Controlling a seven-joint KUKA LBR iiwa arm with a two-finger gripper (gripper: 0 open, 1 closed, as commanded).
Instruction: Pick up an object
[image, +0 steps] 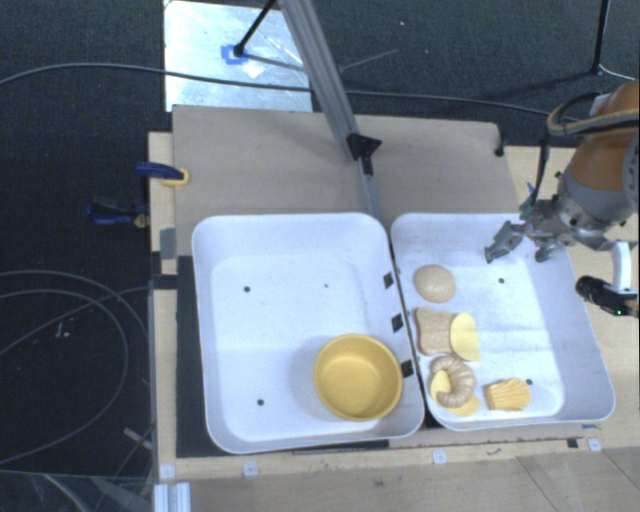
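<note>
**Overhead view of the two-bin bench: gripper poised above the right bin, nothing yet lifted**

Brown board tops the bench (260, 160), and two shallow white bins sit on it side by side. Nearest the camera, the left white bin (250, 260) holds a round yellow plastic bowl (357, 376), upright with its mouth upward, in its near right corner. In the right white bin (530, 300), near to far, lie a ridged yellow chip-shaped piece (508, 395), a curled tan croissant-shaped toy (455, 381), a yellow half-round slice (464, 337) overlapping a tan bread-slice piece (433, 330), and a pale beige rounded bun-shaped piece (434, 283). Most of these have no clear long axis; the croissant's curl runs roughly near-to-far, and the chip's long side lies across the bin.

Farthest back, the two-finger gripper (529, 243) hangs over the right bin's far right part, well apart from the pieces. Its fingers are spread and nothing sits between them. By this evidence the pick is at its approach: choosing, descending, closing and lifting all remain.
</note>
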